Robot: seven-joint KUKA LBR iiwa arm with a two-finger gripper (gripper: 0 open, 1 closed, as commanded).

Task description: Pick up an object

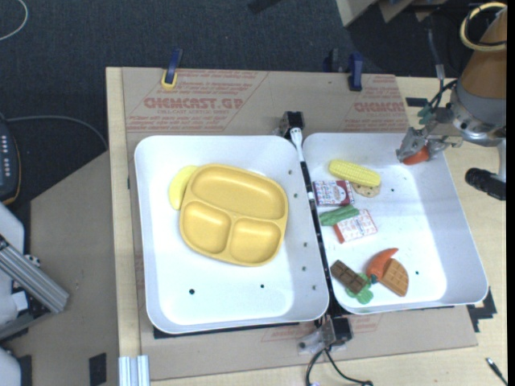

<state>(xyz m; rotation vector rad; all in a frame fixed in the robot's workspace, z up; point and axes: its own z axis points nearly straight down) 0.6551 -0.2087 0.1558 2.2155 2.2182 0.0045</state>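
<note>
Hovering at right bin far rim: tool, orange piece under it.

Gripper over right bin's far corner, a small orange piece between fingers. In that bin: corn, packets, chocolate, carrot, waffle. Left bin: yellow tray.

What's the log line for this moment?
gripper: over right bin far corner | small orange-red object: at fingers, grasp unconfirmed | yellow tray: left bin
</note>
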